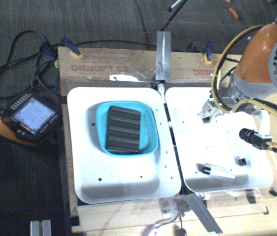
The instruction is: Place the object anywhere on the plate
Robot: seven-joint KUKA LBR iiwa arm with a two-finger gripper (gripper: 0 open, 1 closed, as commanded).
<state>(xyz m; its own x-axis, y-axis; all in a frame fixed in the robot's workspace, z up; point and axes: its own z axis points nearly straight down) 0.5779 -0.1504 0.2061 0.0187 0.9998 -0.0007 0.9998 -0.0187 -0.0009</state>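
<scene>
A dark grey ribbed block (124, 129) lies flat on the blue plate (151, 132) in the left bin (84, 176), covering most of the plate's middle. My gripper (208, 112) hangs over the far left part of the right bin (256, 181), well to the right of the plate and apart from the block. Nothing shows between its tips. The grey arm with its orange band (259, 53) reaches in from the upper right.
A pale pen-like stick with a black end (214, 170) lies near the right bin's front edge. A small black piece (240, 161) sits to its right. A metal divider post (163, 58) stands behind the bins. A handheld pendant (28, 117) rests left of the bench.
</scene>
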